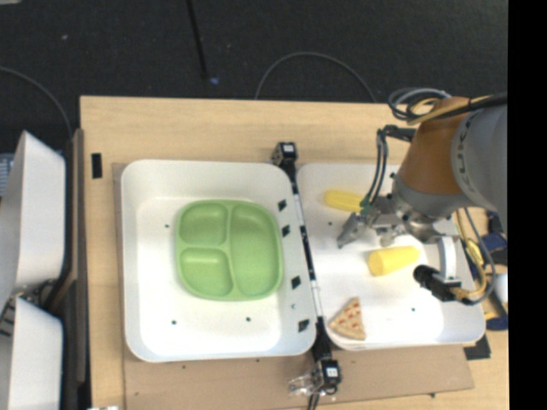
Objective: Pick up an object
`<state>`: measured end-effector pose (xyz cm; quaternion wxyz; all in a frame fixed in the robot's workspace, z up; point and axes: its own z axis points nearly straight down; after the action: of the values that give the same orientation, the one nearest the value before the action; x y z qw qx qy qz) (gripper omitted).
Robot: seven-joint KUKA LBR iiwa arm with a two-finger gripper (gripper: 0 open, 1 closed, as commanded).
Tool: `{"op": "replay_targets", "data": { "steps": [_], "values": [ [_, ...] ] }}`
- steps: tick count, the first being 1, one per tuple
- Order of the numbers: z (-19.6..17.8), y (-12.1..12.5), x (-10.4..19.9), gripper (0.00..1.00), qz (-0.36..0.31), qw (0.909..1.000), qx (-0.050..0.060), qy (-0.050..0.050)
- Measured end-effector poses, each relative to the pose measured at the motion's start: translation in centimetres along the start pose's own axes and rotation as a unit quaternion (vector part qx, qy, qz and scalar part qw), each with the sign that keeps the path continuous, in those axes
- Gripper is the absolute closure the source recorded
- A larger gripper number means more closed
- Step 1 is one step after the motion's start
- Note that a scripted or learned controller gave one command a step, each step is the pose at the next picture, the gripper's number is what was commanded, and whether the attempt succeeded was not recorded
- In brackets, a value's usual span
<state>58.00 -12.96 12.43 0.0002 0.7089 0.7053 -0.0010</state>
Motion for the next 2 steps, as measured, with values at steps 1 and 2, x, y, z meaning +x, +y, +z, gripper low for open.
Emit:
{"op": "replay_targets", "data": {
  "steps": [1, 2],
  "values": [
    [2.4, 0.0, -0.1, 0.00, 0.000, 1.0000, 0.000, 0.000],
    [1.2, 0.1, -0.2, 1.00, 0.002, 1.0000, -0.003, 0.000]
  ]
}}
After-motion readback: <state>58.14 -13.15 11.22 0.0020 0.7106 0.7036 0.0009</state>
